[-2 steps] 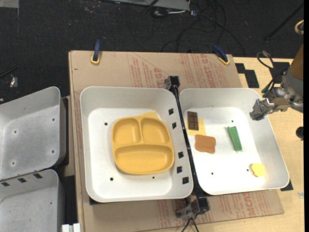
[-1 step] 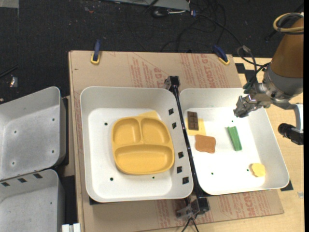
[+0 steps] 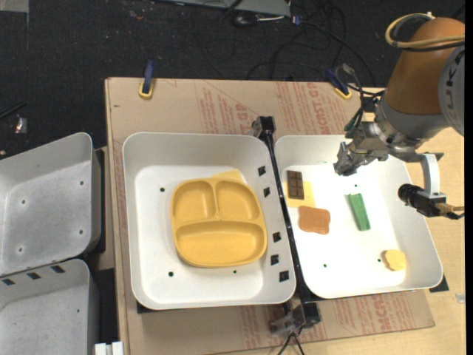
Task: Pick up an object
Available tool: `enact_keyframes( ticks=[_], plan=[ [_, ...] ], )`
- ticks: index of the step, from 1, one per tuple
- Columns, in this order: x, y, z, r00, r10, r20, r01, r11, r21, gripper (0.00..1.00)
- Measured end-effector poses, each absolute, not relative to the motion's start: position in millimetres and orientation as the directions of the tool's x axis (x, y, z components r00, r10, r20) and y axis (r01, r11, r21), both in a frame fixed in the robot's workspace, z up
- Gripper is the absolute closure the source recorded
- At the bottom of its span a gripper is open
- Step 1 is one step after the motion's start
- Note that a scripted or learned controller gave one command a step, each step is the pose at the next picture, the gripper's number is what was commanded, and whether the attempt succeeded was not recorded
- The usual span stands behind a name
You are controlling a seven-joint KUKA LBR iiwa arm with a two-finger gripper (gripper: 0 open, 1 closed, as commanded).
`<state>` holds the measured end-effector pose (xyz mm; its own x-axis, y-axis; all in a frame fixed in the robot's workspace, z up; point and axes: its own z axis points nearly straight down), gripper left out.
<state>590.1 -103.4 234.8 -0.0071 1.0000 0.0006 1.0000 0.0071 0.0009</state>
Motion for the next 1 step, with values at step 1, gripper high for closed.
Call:
enact_keyframes(
  ticks=[1],
  plan=[
    [578.3,-46.6,237.7,-0.008,1.000,0.002,1.000,0.008,-0.001,1.00]
  ],
)
